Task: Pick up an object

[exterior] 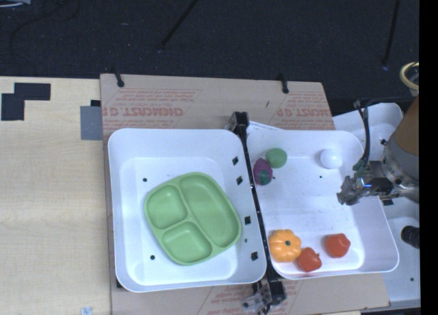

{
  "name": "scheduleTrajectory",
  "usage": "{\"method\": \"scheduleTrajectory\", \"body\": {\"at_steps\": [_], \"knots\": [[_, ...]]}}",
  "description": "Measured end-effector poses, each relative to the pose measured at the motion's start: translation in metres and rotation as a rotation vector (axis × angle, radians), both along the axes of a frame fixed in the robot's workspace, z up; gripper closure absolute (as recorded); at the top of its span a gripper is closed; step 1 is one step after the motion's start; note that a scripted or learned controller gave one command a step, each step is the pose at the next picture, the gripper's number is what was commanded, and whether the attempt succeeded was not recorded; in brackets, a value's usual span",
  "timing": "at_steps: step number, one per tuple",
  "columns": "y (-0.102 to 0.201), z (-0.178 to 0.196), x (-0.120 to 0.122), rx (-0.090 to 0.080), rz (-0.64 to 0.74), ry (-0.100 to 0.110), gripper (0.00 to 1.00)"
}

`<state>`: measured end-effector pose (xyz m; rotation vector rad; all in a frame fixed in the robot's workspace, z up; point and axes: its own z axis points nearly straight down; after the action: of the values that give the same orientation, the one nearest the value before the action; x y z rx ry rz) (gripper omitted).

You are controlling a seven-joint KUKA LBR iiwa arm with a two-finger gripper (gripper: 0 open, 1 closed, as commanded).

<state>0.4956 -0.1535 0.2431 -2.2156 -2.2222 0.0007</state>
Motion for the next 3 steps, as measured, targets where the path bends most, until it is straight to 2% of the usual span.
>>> {"method": "scheduleTrajectory", "body": {"at_steps": [2, 3], "knots": [[0.094, -0.015, -0.008, 0.000, 0.000, 0.002, 1.00], [0.148, -0.019, 0.003, -0.002, 0.001, 0.001, 1.00]]}}
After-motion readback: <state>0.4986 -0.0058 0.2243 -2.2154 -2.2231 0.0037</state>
